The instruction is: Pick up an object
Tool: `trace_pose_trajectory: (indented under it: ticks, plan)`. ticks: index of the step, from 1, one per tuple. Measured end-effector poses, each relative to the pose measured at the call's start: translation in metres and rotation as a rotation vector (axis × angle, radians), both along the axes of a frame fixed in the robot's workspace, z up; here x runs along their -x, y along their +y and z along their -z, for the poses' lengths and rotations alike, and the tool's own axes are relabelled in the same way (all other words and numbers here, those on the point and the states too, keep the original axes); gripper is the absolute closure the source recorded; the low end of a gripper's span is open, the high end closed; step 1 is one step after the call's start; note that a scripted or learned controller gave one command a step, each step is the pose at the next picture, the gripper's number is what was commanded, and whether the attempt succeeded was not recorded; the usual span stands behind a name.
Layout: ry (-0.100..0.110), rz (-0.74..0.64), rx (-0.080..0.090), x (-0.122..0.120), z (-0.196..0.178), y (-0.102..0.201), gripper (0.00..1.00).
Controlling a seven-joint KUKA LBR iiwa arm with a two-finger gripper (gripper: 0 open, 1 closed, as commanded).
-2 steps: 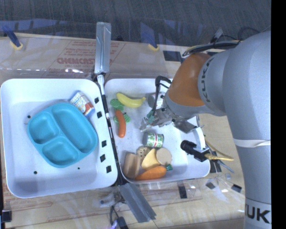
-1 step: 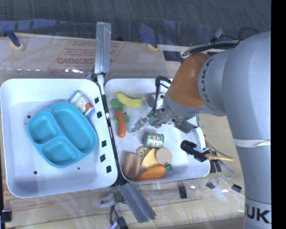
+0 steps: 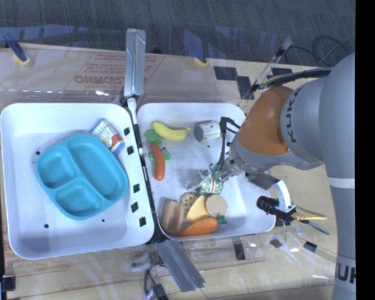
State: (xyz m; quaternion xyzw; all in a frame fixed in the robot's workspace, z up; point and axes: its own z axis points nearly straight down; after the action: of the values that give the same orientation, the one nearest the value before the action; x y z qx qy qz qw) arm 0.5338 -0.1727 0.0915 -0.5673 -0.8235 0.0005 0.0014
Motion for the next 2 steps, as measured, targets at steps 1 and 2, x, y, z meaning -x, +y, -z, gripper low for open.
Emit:
trace_pose_trajectory:
  ticks: [1, 2]
  plan:
    - [-0.005, -0.004, 0.000, -0.0025, -0.0118, 0.0004, 1.00]
    - [-0.004, -0.005, 0.000, -0.0023, -0.0114, 0.0006, 0.00]
